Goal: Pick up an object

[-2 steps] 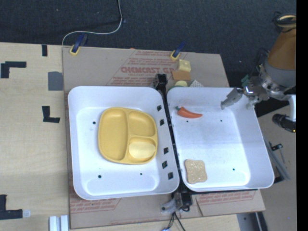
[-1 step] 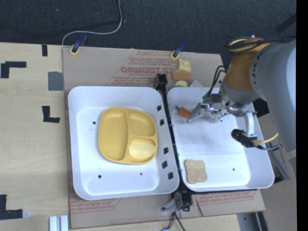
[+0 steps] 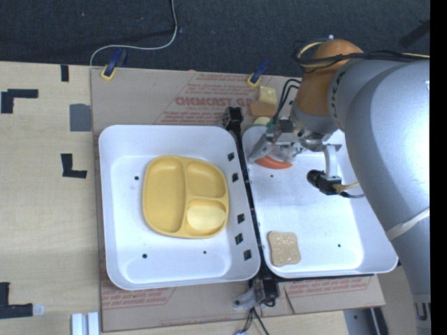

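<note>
End effector (image 3: 274, 147) directly over orange object (image 3: 274, 162).

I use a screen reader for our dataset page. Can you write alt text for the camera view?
A grey robot arm reaches from the right, its gripper over an orange object in the right bin, which also holds a tan slice. The left bin holds a yellow divided plate.

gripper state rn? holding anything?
Gripper: down at the far left corner of the right bin, over an orange-red object. Open or closed cannot be told; no grasp visible.
</note>
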Action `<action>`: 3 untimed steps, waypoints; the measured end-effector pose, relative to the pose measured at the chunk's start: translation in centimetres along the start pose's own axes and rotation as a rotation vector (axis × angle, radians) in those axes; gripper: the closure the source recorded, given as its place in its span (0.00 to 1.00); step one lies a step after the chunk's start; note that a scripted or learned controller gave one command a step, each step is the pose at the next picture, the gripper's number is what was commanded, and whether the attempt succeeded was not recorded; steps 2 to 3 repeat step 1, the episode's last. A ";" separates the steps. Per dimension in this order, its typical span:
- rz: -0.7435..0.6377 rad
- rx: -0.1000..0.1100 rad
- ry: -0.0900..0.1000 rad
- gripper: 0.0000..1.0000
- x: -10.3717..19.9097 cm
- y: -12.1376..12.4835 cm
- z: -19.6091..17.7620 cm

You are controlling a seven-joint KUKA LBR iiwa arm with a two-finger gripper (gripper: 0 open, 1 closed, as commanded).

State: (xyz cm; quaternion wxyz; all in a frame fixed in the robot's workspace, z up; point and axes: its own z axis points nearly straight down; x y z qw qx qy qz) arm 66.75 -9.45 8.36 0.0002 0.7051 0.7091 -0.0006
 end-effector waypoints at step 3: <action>0.002 0.002 -0.001 1.00 -0.2 -0.2 -1.0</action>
